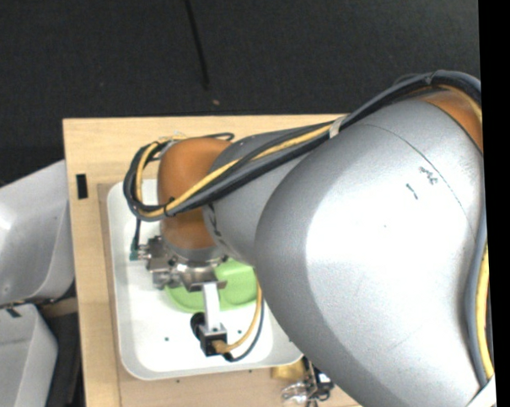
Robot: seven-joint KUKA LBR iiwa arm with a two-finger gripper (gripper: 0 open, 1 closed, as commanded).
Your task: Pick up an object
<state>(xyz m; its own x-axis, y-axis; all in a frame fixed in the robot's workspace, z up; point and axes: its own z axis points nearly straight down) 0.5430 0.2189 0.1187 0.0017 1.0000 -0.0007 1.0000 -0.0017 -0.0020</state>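
We find the green object (238, 285) in the white bin (139, 340) on the worktop (91, 273), directly beneath the claw (187, 274) and partly covered by it. The wrist hides the claw's working end, so we cannot tell its opening or whether it has hold of anything.

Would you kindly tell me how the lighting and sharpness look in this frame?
In the camera view the light is soft and even; the grey arm shows a mild sheen but no harsh glare, and looks slightly soft; the green object lies shadowed under the wrist in the white bin.
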